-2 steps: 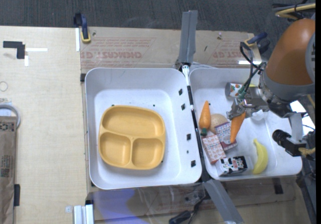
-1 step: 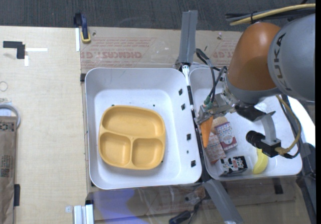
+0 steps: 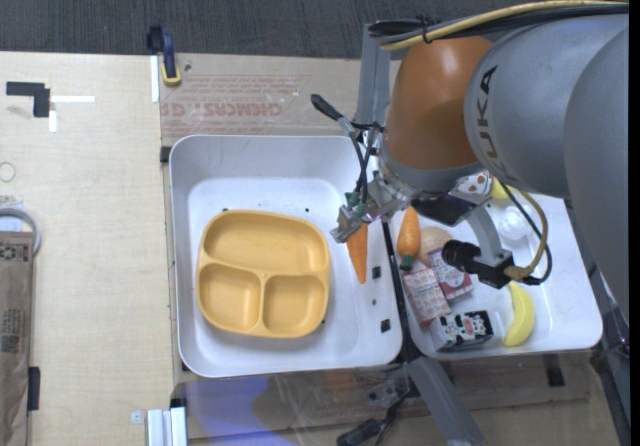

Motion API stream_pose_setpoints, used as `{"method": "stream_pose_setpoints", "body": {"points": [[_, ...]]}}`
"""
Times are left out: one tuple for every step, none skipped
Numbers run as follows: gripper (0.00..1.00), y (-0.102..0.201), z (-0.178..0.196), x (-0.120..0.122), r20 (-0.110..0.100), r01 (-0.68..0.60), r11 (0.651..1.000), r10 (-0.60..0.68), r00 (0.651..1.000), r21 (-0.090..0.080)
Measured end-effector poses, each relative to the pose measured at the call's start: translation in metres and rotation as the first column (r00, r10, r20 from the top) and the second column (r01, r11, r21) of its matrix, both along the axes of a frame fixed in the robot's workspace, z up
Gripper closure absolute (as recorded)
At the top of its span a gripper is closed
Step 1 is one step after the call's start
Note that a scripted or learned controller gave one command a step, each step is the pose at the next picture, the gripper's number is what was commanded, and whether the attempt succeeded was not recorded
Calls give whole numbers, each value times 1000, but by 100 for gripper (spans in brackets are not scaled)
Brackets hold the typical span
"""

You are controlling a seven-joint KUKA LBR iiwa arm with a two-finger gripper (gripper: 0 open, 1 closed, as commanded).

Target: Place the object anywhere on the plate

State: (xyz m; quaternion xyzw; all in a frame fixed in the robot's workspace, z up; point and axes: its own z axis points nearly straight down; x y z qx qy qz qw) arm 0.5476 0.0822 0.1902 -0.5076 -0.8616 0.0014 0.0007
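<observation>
Overhead view of the table with two white bins. The end effector (image 3: 352, 222) hangs over the left bin (image 3: 190, 234), just right of the yellow three-compartment plate (image 3: 264, 272). An orange carrot (image 3: 357, 252) points downward from its fingertips and appears pinched at its top end between nearly closed fingers, not yet above the plate. The right bin (image 3: 560, 324) holds a banana (image 3: 518, 312), packets and a second orange item, the likely source pile.
</observation>
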Motion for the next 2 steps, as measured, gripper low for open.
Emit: {"method": "stream_pose_setpoints", "body": {"points": [[100, 81, 52, 7, 1, 169, 986, -169, 986, -1], [0, 81, 52, 7, 1, 169, 986, -169, 986, -2]]}}
